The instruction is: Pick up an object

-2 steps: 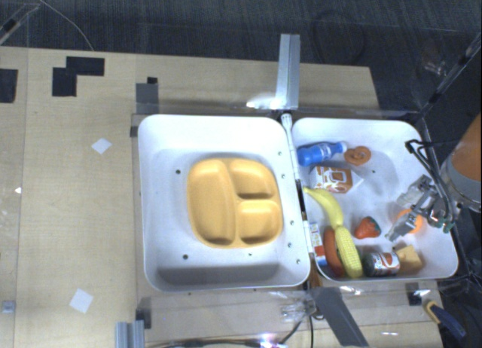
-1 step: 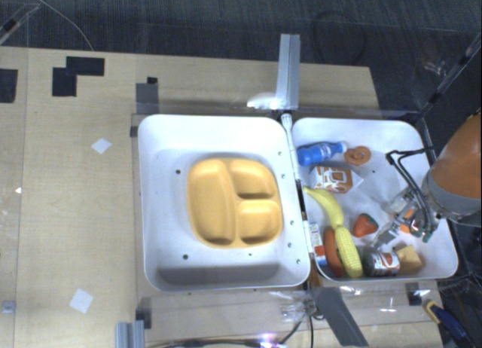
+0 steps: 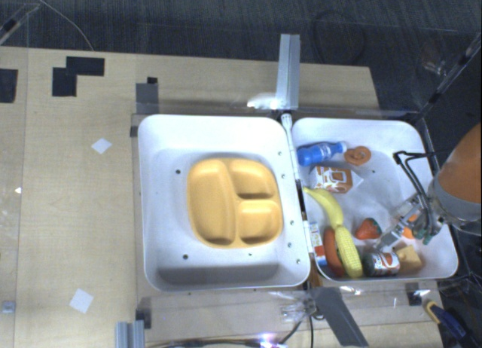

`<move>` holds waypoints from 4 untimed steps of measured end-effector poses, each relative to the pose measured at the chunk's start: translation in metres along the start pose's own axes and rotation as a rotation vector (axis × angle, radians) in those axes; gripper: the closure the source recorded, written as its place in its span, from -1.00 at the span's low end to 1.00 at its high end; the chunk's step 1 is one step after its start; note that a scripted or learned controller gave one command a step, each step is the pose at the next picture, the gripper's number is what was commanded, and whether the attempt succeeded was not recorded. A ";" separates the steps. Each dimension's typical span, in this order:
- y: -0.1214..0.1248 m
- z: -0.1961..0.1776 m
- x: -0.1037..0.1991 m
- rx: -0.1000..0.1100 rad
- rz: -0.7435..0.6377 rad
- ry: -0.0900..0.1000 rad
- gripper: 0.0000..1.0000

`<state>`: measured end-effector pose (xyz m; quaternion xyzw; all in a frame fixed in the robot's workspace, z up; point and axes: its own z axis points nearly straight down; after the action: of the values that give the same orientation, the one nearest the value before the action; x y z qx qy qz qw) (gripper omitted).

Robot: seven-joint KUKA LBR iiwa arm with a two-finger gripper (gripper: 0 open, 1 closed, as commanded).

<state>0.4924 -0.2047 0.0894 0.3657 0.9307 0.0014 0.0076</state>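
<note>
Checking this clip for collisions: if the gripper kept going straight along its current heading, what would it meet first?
The gripper points left and downward into the right bin. It would probably meet the strawberry first, though depth is unclear.

- I can read no text, number or brand anywhere.
- The carton [image 3: 332, 179] at 12 o'clock in my right bin [image 3: 422, 132] bears an orange-brown label, its print too small to make out.
- The can [image 3: 382, 264] at 6 o'clock there bears a red-and-white label, blurred.
- The black patches [image 3: 76, 73] at 10 o'clock on the worktop [image 3: 68, 211] are plain shapes, not letters.
</note>
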 end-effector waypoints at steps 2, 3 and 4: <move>0.042 -0.021 0.044 0.010 0.765 0.009 -1.00; 0.061 -0.001 0.059 0.002 0.959 -0.005 -1.00; 0.056 -0.015 -0.031 0.007 0.663 0.004 -1.00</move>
<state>0.5528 -0.1846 0.1050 0.6489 0.7609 0.0015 0.0037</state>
